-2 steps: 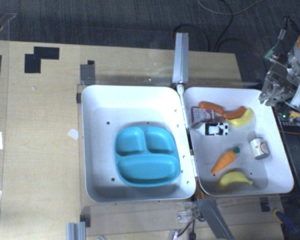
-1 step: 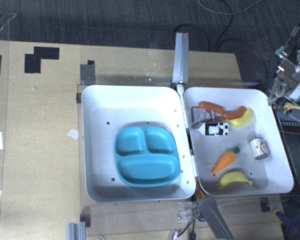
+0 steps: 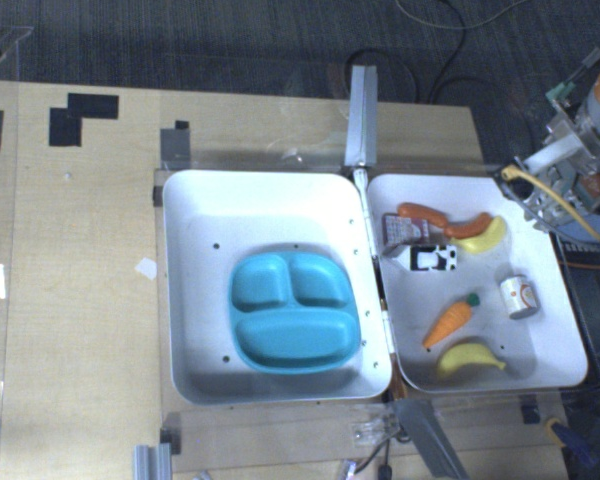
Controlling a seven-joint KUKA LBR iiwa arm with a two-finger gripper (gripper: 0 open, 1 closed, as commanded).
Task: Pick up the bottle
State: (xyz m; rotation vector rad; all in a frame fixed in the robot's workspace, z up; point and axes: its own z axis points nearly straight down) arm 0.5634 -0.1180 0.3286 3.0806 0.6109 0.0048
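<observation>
The bottle (image 3: 519,296) is a small white one with an orange label. It lies on its side near the right wall of the right bin (image 3: 570,368). The arm's end with the gripper (image 3: 565,163) hangs over the far right corner of that bin, wrapped in yellow and grey cables. It is well above and behind the bottle and touches nothing in the bin.
The right bin also holds a carrot (image 3: 448,323), a yellow banana (image 3: 468,358), an orange sausage (image 3: 435,216) beside another banana (image 3: 485,236), a brown packet (image 3: 400,230) and a black-and-white block (image 3: 432,258). A blue divided tray (image 3: 295,310) lies in the left bin (image 3: 195,268).
</observation>
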